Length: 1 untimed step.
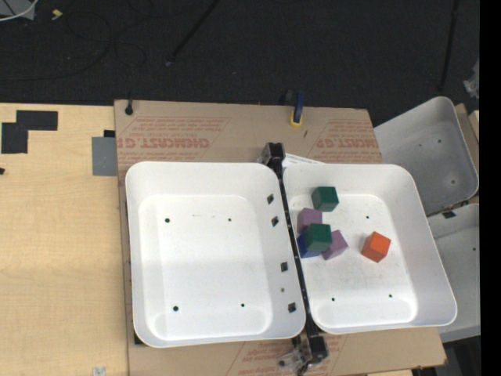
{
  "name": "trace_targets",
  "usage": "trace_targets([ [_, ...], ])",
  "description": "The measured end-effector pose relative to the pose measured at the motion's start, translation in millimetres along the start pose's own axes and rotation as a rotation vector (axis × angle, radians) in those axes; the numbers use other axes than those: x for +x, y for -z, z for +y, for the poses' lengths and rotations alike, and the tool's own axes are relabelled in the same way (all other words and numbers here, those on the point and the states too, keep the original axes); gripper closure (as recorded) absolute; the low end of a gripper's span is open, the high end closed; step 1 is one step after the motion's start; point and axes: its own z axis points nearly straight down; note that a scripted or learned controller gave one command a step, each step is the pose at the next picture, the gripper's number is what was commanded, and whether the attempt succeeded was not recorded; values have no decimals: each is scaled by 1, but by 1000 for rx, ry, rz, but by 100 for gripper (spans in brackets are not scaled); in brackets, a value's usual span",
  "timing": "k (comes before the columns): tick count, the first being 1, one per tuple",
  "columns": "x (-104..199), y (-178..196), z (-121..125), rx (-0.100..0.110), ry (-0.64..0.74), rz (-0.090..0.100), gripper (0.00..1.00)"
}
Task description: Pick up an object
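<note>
A pale wood-grain worktop (55,241) fills the left of the scene, marked with black tape shapes (27,128) and a grey patch (102,154). A brown cardboard sheet (211,131) printed with reversed red lettering lies across it, held at its far edge by a blue and yellow clamp (297,108). Beyond the worktop the floor (235,37) is dark, almost black, crossed by thin cables (192,26), with white cable ends at the upper left corner. A grey metal plate (430,151) with small holes sits at the right. Even overhead light, soft shadows.
</note>
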Motion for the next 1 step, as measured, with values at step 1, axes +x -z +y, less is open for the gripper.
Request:
trace_targets([
  [1, -2, 23, 0, -1, 3, 0, 100],
])
